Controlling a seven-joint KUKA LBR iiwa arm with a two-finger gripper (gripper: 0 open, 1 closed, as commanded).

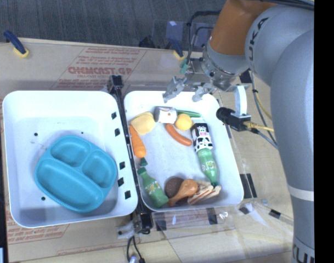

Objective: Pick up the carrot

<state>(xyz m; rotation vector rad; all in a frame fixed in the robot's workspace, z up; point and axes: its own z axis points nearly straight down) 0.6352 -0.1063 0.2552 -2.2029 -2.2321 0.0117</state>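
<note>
The carrot, orange with a small green top at its near end, lies along the left wall of the right bin. My gripper hangs over the far rim of that bin, up and to the right of the carrot and well apart from it. Its two fingers are spread open with nothing between them.
The right bin also holds a yellow potato, a white block, a lemon, a red-orange sausage, a cow-print bottle, a green bottle and a drumstick. A blue divided plate lies in the left bin.
</note>
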